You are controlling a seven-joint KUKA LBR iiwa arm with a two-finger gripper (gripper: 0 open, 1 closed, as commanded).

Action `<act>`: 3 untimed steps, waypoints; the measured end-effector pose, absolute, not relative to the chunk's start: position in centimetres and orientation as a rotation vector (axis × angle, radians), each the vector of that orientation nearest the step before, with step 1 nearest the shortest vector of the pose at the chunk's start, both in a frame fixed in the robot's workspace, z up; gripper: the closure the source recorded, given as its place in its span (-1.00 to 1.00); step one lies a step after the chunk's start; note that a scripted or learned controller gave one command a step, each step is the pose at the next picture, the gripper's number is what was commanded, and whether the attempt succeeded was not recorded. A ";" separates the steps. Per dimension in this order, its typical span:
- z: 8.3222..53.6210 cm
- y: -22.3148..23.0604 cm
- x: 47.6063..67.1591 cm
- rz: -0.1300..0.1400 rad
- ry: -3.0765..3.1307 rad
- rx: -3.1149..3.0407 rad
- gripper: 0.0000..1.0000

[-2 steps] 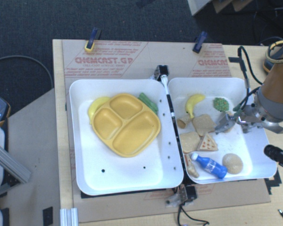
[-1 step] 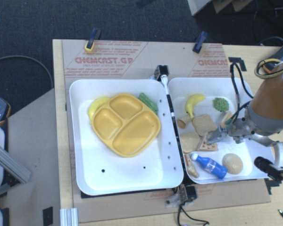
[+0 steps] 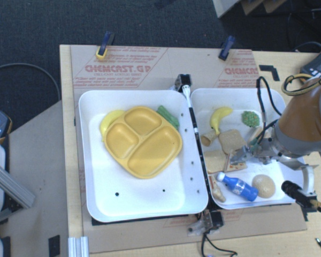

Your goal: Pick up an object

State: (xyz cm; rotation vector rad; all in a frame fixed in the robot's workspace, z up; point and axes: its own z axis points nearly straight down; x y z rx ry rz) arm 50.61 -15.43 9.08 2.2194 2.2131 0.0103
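Note:
The right bin point(image 3: 231, 92) holds a yellow banana point(image 3: 219, 118), a green broccoli head point(image 3: 250, 119), a tan toast slice point(image 3: 230, 140), a small brown piece point(image 3: 206, 140), a blue bottle with a white cap point(image 3: 238, 187) and a round beige bun point(image 3: 264, 186). My gripper point(image 3: 239, 157) is low in this bin's middle, just below the toast slice and above the bottle. A flat brown piece point(image 3: 235, 167) lies right under its tip. The arm point(image 3: 302, 125) comes in from the right over the bin's right wall.
The left bin point(image 3: 139, 203) holds a yellow divided tray point(image 3: 143, 141), with a green item point(image 3: 168, 116) at its upper right edge and a yellow item point(image 3: 109, 120) partly under its left side. A black-and-white divider point(image 3: 192, 130) runs between the bins.

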 end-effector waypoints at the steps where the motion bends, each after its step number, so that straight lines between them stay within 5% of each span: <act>1: 10.4 -15.4 50.9 0.020 2.208 2.212 1.00; 3: 21.7 -13.3 51.4 0.006 2.220 2.214 1.00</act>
